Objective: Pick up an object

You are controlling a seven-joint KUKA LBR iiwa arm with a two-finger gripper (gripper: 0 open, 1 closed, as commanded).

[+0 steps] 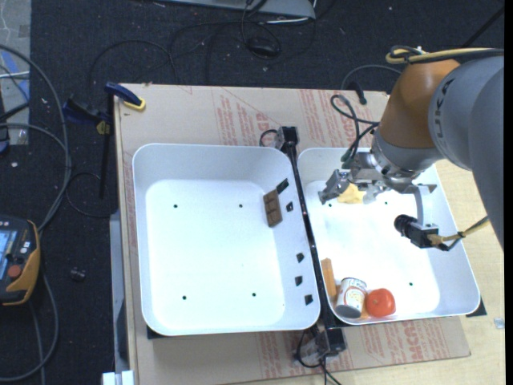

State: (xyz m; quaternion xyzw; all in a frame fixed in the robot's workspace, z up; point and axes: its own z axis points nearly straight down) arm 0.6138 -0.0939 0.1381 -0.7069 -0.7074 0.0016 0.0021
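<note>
Near corner of right bin [377,247]: can [350,295] lying tipped, red ball [381,301] touching it on the right, orange stick [328,277] along the dividing wall just beside the can. Nothing gripping any of them.

Left bin [200,247]: one brown block [273,208], tilted, close to its right wall, well apart from the rest.

Far end of right bin: pincer [345,188] is low over a yellow piece [353,196], right on top of it or touching. Can't tell whether the pincer is apart, together or clamped; the wrist hides it. Arm [433,103] comes in from the right.

My read: grasp step, target is the yellow piece, not confirmed held. The next move needs a firm close on it, then a straight lift clear of the bin wall. Risk: piece looks small and flat, so it could slip.
</note>
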